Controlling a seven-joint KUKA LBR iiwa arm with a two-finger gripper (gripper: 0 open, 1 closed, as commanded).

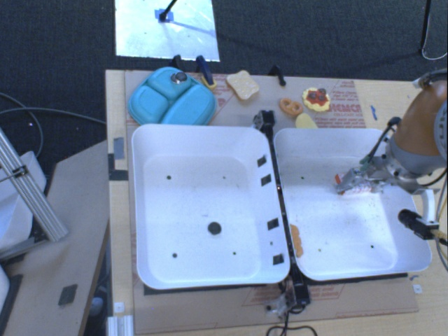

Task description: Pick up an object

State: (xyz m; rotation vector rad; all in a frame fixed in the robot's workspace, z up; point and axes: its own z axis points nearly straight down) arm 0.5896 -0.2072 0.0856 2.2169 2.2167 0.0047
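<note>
My gripper [350, 183] hangs low over the right bin [392, 261], in its upper right part, at the end of the grey arm with the orange band [425, 121]. A small reddish spot shows at the gripper's tip, too small to identify. An orange, ridged object [295, 240] lies against the right bin's left wall, well to the lower left of the gripper. A small dark round object [214, 227] sits on the floor of the left bin [150, 187].
Behind the bins lie a blue sectioned tray [171, 98], a slice of toast [243, 85], a pretzel [290, 106], a small pizza-like toy [316, 99] and a yellow piece [305, 122]. A black divider with clips [274, 194] runs between the bins.
</note>
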